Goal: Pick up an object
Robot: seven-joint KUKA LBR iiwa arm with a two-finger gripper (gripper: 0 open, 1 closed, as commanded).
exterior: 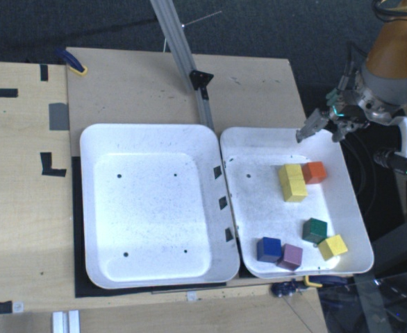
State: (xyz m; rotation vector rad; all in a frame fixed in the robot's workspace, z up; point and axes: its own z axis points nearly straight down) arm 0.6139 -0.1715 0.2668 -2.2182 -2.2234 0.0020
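Nothing picked yet: I am hovering my gripper [321,125], open and empty, over the right bin's [259,262] far edge; blocks [293,182] waiting.

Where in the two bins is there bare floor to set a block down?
The left bin has open floor wall to wall. In the right bin, the strip left of the yellow block is free; the near right corner around the green block is crowded.

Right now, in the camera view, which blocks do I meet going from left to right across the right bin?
Blue block → purple block → long yellow block → orange block → small yellow block. The green block overlaps the orange one sideways, so I leave it out.
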